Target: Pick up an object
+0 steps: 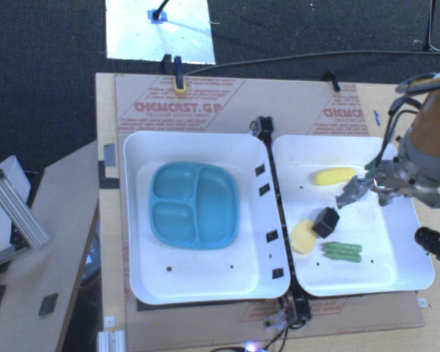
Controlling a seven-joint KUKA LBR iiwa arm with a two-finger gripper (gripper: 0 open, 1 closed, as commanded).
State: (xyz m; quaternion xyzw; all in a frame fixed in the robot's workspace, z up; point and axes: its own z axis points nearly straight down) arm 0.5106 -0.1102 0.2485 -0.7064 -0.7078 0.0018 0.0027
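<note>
Claw point(350, 193) sits low in the right bin point(396, 270), upper-middle area, just right of and below the yellow banana-shaped piece point(334, 175). Can't tell how the claw is set; nothing visibly carried by it.

Candidate objects, all in the right bin: the yellow banana-shaped piece near the bin's far edge, just beside the claw tip; a small black block point(325, 221) below and left of the claw, close; a pale yellow wedge point(303, 237) touching or nearly touching the block, right by the divider point(273, 196) between bins; a green bean pod point(342, 251) just below the block, toward the near edge.

Risks, as a guess: the claw sits between the banana piece and the block, so a descent could land on bare bin floor and close on nothing. The banana piece is rounded, likely to roll or squirt out. Block and wedge sit so tight that going for one may shove the other or grab both. The wedge hugs the divider, so a collision with the bin wall is possible. The bean pod is flat and thin, easy to miss.

Left bin point(205, 149) carries a blue divided plate point(194, 204), well apart, not in the way. A cable point(279, 53) runs across the table's point(227, 97) far edge, with a clamp point(177, 75) at the far-left corner area.
</note>
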